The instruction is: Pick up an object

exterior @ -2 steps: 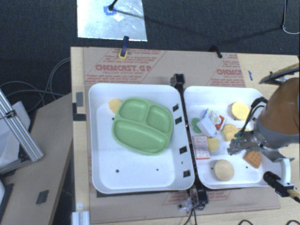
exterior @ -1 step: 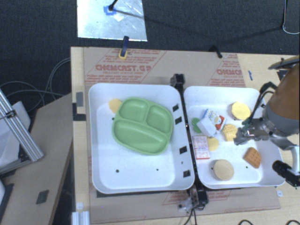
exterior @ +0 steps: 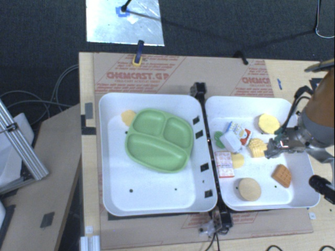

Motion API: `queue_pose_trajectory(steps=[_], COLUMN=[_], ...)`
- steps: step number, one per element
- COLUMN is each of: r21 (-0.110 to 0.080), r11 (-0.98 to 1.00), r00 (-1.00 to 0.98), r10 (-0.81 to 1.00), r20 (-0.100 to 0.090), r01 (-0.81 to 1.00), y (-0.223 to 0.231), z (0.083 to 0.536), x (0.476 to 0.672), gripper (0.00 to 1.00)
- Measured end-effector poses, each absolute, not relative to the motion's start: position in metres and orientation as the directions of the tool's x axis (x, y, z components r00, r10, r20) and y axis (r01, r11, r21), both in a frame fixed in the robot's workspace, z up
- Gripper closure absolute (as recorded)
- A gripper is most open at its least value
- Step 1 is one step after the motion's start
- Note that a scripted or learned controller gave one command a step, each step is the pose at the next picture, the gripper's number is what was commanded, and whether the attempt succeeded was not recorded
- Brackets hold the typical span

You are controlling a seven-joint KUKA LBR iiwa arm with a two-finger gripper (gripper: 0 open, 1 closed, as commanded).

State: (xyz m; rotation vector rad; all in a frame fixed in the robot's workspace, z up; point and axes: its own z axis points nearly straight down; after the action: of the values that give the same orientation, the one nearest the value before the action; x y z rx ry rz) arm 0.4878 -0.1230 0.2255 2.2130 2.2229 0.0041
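Note:
The right bin (exterior: 301,195) holds several small items: a round yellow piece (exterior: 268,123), a yellow corn-like piece (exterior: 256,147), a white, red and blue packet (exterior: 233,136), a red-printed card (exterior: 223,164), a tan bun (exterior: 249,189) and an orange waffle-like cracker (exterior: 281,175). My gripper (exterior: 273,149) reaches in from the right and hangs low, just right of the corn-like piece and above the cracker. Nothing is visibly held.
The left bin (exterior: 152,195) carries a green divided tray (exterior: 159,139) and a small yellow piece (exterior: 127,117) at its upper left. A black divider with clips (exterior: 205,140) runs between the bins. Cables lie left of the bench.

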Motion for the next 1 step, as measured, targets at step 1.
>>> queue_pose_trajectory(steps=[1], r21=[0.004], r11=[0.010], r00=[-0.010], r10=[1.000], r20=[0.001], r01=[1.000], y=[-0.0773], z=[0.2162], x=[0.5223], gripper=[1.00])
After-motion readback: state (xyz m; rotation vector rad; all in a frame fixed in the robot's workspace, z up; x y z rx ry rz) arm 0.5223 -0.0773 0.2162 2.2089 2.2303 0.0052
